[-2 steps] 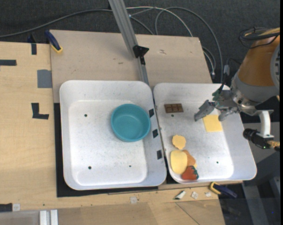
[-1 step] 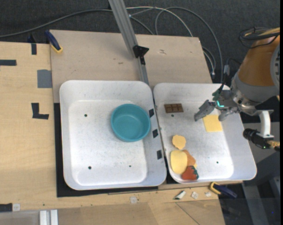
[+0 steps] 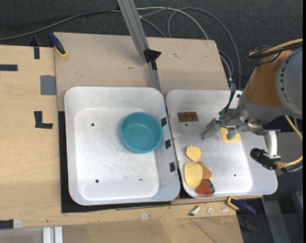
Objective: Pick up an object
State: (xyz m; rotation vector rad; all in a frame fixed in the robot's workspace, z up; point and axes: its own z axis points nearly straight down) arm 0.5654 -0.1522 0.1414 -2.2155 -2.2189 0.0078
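- A teal bowl (image 3: 141, 131) is sitting in the left bin (image 3: 82, 151).
- A brown bar (image 3: 187, 117), yellow pieces (image 3: 193, 164) and a red piece (image 3: 206, 187) are lying in the right bin (image 3: 244, 178).
- The tool (image 3: 220, 130) is hanging spread open over the right bin, just beside a yellow block (image 3: 231, 135), grasping nothing.

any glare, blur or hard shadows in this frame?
Camera view: lighting even and soft, no hard shadows; mild sheen on the white bins, no blown-out glare; teal bowl sharp; gripper and small yellow items slightly soft, low resolution.
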